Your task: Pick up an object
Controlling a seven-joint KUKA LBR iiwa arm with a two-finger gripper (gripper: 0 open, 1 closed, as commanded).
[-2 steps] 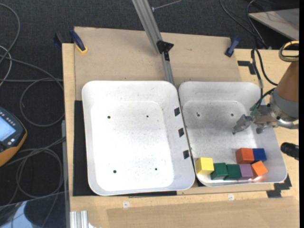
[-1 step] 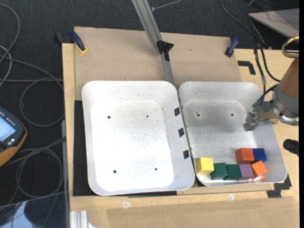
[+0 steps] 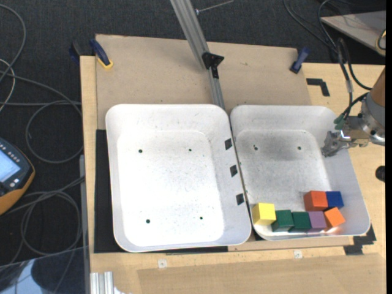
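Gripper (image 3: 331, 143) hovering over right bin's (image 3: 278, 149) right rim, grip state indeterminate; blocks (image 3: 303, 213) lying toward near edge, apart.

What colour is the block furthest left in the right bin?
Yellow, seen in the camera view.

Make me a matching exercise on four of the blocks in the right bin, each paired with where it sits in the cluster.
Things:
1. yellow cube-shaped block
2. blue cube-shaped block
3. red cube-shaped block
4. purple cube-shaped block

Places:
A. directly below the red one
B. cluster's far left
C. immediately right of red
D. between purple and blue

Pairs: 1-B, 2-C, 3-D, 4-A
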